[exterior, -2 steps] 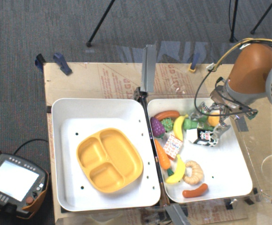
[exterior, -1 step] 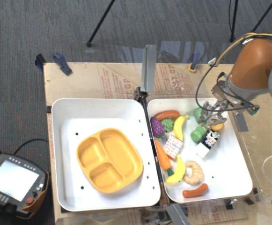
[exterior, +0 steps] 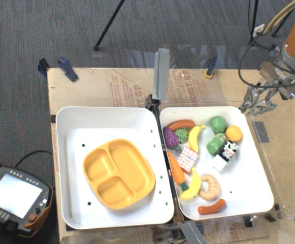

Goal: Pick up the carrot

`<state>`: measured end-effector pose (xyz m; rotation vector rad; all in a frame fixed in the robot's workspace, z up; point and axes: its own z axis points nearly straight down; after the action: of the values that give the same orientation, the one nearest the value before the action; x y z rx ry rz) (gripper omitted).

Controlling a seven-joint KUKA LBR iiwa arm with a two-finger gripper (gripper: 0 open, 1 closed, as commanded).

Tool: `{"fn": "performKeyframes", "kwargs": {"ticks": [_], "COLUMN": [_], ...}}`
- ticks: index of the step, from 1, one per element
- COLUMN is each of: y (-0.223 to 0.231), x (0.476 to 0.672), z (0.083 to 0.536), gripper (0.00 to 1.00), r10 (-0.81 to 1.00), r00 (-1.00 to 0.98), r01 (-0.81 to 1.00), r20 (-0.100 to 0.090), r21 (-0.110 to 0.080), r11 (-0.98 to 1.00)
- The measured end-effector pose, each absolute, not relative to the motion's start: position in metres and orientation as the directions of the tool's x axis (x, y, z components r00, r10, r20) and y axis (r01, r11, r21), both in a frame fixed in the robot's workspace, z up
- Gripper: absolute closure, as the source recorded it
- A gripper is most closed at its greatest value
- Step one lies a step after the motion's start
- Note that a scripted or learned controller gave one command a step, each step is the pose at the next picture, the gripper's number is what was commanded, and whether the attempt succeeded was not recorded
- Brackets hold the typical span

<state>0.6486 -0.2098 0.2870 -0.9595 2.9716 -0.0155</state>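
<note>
An orange plastic toy carrot (exterior: 176,168) lies lengthwise along the left wall of the right-hand shallow white bin (exterior: 261,179), its tip pointing toward the near edge. It is hemmed in: a red-and-white printed carton (exterior: 187,158) sits just beside it on the right, a yellow toy banana (exterior: 191,185) curves against its lower end, and a purple bunch of toy grapes (exterior: 170,137) rests just above its top.

The crowding is the likely hazard. Fingers coming down here could catch the bin wall on one side or the carton on the other, or close on the banana instead, and the carrot's tapered, smooth body may slip from a pinch made near its narrow end.

The arm's metal two-finger gripper (exterior: 260,101) hangs well apart from the carrot, outside the bin past its far right corner, above the bare bench. Its fingers look spread and hold nothing. The yellow divided plate (exterior: 119,173) sits alone in the left-hand white bin (exterior: 71,128).
</note>
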Motion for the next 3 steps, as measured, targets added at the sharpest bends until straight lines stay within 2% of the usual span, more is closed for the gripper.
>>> {"fn": "performKeyframes", "kwargs": {"ticks": [1, 2, 3], "y": [-0.208, -0.211, -0.213], "x": [0.647, 0.593, 0.592], "z": [0.439, 0.489, 0.488], "gripper": [1.0, 1.0, 0.0], "r10": [-0.651, -0.841, -0.84], "r00": [-0.759, -0.541, -0.543], "r01": [-0.651, -0.841, -0.84], "r20": [-0.013, -0.006, -0.005], "r21": [-0.014, -0.006, -0.002], "r11": [0.759, 0.541, 0.543]}}
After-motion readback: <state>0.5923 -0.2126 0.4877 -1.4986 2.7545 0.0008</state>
